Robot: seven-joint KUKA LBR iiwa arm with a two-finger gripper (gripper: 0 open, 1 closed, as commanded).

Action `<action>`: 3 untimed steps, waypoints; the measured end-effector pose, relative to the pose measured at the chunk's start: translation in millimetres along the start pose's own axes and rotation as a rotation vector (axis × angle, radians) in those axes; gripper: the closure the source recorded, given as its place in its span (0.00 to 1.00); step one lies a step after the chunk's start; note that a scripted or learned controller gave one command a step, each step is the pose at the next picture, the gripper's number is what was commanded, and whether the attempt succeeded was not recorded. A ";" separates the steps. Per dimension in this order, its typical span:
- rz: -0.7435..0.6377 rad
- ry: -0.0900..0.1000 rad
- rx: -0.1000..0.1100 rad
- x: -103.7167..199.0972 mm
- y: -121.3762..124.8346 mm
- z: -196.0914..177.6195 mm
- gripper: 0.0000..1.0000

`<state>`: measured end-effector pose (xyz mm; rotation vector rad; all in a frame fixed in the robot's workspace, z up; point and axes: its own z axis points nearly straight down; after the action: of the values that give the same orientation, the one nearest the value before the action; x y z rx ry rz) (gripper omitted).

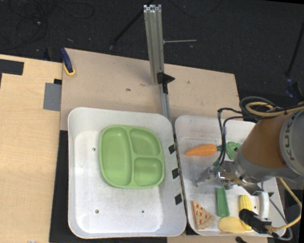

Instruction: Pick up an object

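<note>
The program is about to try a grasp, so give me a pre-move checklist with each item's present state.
1. Gripper is over the right bin, where the objects lie: ok.
2. A target sits close by; the carrot and the green stick both lie near the gripper: ok.
3. Nothing is between the fingers yet: cannot tell, as the fingers are too small and dark to read.
4. Pizza slice, corn and lemon lie apart from the gripper: ok.
5. Green divided plate lies in the left bin, out of the arm's way: ok.
</note>
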<state>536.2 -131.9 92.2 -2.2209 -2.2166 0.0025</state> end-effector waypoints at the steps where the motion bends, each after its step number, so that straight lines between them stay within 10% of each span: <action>1: 0.004 0.001 -0.002 -1.2 0.7 -13.1 1.00; 3: -0.003 -0.002 -0.008 7.2 -5.4 -132.5 1.00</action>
<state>531.3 -124.9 224.7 -2.2223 -2.2249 -0.0035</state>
